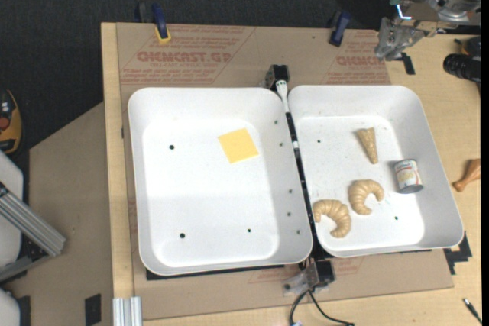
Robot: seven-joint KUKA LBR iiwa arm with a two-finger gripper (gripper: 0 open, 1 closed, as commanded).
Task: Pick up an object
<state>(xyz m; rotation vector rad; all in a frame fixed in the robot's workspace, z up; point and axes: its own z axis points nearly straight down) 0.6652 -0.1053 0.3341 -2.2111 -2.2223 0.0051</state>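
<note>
- Camera view puts the gripper [391,42] at your upper right, over the brown board beyond the far edge of the right bin [428,118], well apart from everything in it.
- You cannot tell from this angle whether it is released or clenched; nothing shows in its grasp.
- Your right bin carries four things: a tan cone-shaped pastry [368,143] toward the far side, a small can [408,175] lying on its side near the right wall, and two croissants.
- One croissant [366,195] lies near the bin's middle, and the larger croissant [333,216] sits just beside it toward the near left corner; whether they touch is hard to say.
- Your left bin [153,187] carries one flat yellow square [238,145], lying toward its far right part.
- Two clamps, one yellow-tipped [160,23] and one blue [340,27], grip the board's far edge.
</note>
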